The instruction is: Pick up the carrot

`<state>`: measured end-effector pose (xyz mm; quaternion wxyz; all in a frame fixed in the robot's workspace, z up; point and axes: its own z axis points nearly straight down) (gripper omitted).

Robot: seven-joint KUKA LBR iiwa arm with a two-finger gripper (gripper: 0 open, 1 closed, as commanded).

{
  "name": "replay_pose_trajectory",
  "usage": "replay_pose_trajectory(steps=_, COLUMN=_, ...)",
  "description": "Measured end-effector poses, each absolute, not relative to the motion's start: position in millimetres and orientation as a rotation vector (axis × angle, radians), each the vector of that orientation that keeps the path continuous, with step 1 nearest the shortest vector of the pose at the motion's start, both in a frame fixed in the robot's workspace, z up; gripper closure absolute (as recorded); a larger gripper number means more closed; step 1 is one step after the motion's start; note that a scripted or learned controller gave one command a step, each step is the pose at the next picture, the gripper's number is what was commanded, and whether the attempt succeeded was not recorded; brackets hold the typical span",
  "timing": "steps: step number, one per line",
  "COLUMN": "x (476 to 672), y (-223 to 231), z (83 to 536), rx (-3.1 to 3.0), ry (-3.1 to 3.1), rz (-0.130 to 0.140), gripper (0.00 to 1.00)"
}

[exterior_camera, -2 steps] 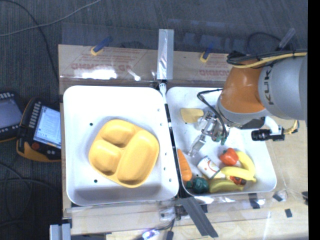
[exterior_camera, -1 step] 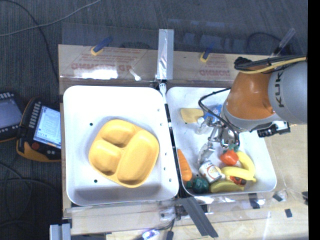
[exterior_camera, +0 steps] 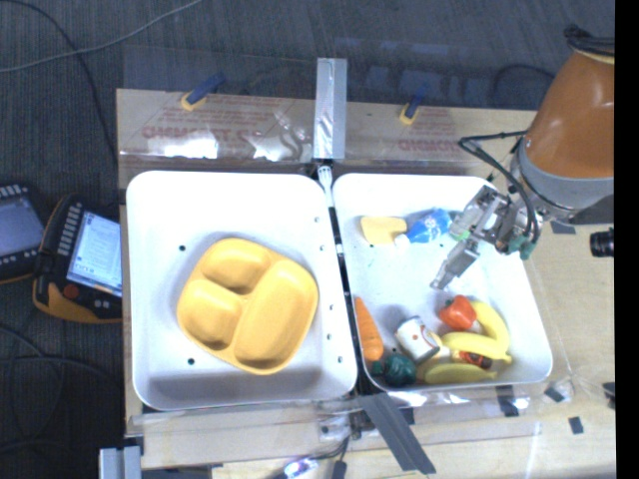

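Two white bins viewed from above. The carrot (exterior_camera: 368, 332) is seen in the right bin (exterior_camera: 519, 267), lying lengthwise against that bin's left wall near the front corner, with its green top (exterior_camera: 397, 369) pointed toward the front. It is crowded at its leafy end by a small can (exterior_camera: 417, 338), two bananas (exterior_camera: 469, 357) and a red-orange piece (exterior_camera: 458, 313), so a clear approach is judged to be left mainly along its upper, orange length. The gripper (exterior_camera: 451, 267) is held above the middle of the right bin, well apart from the carrot and slanted down toward the clutter; nothing is seen between its fingers, and whether they are spread or closed cannot be told. A yellow divided tray (exterior_camera: 248, 303) is set in the left bin (exterior_camera: 160, 228), out of the working area.
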<state>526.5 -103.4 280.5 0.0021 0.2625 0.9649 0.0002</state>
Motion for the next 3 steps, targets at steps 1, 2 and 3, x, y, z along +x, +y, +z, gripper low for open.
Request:
replay_pose_trajectory(steps=1, x=498.4, y=-111.6, z=146.7, rx=0.583, ry=3.087, rz=0.000, gripper=0.00)
replay_pose_trajectory(steps=2, x=530.6, y=-102.6, z=90.1, rx=0.020, ry=3.135, rz=-0.003, gripper=0.00)
replay_pose_trajectory(steps=3, x=491.0, y=-93.9, z=91.7, rx=-0.378, ry=3.097, rz=-0.010, gripper=0.00)
